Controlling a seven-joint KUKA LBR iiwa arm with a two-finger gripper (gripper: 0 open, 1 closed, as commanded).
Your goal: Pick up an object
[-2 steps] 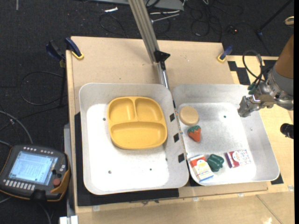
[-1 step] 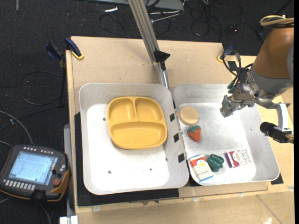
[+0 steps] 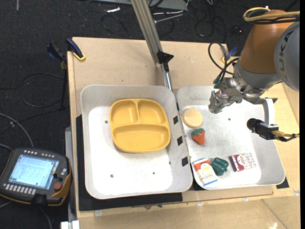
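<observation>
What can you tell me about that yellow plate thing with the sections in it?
The yellow divided plate looks like matte plastic, a rounded square with three compartments: two smaller ones at the far side, one wide one nearest the camera. It lies flat and right way up in the left bin, slightly turned, toward the bin's far right part. Its compartments hold nothing. Only the bin floor touches it; the gripper is over the other bin.
</observation>
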